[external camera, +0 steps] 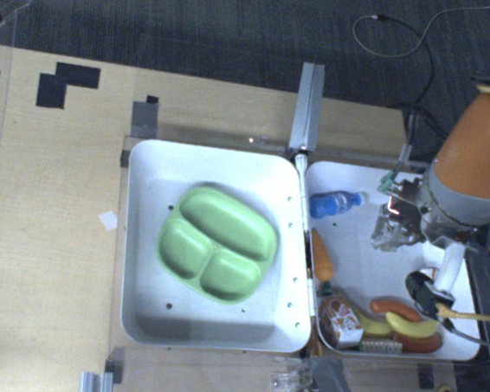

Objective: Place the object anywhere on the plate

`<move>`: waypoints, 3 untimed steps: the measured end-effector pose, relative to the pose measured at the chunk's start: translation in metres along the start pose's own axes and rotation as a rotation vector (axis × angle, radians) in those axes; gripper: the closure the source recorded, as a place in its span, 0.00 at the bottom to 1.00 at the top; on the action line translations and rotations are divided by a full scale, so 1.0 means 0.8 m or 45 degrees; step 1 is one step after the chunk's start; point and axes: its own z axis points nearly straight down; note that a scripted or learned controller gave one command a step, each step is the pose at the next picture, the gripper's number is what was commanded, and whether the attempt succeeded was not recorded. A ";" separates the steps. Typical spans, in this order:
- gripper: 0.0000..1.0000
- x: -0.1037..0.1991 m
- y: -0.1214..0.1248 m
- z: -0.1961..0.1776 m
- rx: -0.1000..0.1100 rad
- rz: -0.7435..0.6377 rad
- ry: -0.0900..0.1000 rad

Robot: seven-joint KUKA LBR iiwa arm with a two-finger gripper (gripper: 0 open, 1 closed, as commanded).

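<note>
Your two-finger gripper [391,232] hovers over the right white bin [355,268]; whether it is spread, you cannot tell. The green sectioned plastic plate [218,243] sits in the left bin [148,250].

Bright, even overhead light (soft shadows), slightly soft focus, perhaps compression.

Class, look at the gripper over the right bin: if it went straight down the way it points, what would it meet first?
Probably bare bin floor. The gripper hangs beside the bottle, seemingly apart from it, though depth is hard to judge here.
</note>
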 end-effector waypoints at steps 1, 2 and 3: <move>1.00 0.078 -0.065 0.028 0.001 0.004 0.000; 1.00 0.108 0.022 0.066 -0.001 -0.366 0.000; 1.00 0.054 -0.037 0.096 0.000 -0.506 0.001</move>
